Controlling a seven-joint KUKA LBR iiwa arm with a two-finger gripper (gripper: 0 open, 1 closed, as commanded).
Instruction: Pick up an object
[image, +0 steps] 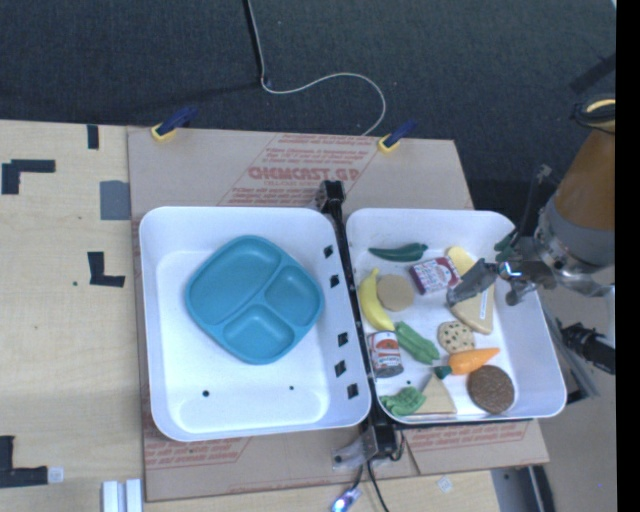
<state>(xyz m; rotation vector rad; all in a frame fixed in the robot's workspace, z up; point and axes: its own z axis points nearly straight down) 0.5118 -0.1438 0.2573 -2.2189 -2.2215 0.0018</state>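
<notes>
Nearest, a brown cookie (491, 388) lies beside a carrot (470, 360); the gripper (483, 284) hovers over the right bin (552, 385); finger state, I cannot tell.

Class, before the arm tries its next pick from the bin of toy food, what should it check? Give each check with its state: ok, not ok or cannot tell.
1. Gripper is over the right bin, where the food lies: ok.
2. A single target is chosen; the pale wedge lies nearest below: cannot tell.
3. Target has space around it; the cookie and carrot crowd it: not ok.
4. Fingers hold nothing: cannot tell.
5. Blue plate sits apart in the left bin: ok.
</notes>
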